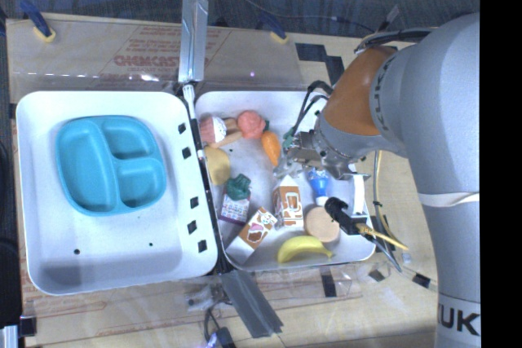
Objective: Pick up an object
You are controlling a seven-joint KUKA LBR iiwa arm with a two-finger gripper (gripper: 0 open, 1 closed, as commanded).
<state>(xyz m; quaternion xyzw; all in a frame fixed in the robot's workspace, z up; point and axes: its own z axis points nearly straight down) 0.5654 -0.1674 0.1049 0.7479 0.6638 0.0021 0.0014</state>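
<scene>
The right bin (245,102) holds several toy foods: an ice-cream cone (215,129), a pink strawberry-like piece (251,124), an orange carrot (271,147), a yellow pear-shaped piece (217,165), a dark green piece (238,187), small printed boxes (288,204), a tan round piece (321,225) and a yellow banana (303,249). My gripper (300,161) is low inside this bin, at its right side, just right of the carrot and above the boxes. A blue object (319,185) lies just below the wrist.
The left bin (41,240) holds a light-blue divided tray (111,163). A metal divider strip (192,37) runs between the bins at the back. The grey arm (432,118) covers the right bin's right edge. Cables trail near the bin's lower right corner.
</scene>
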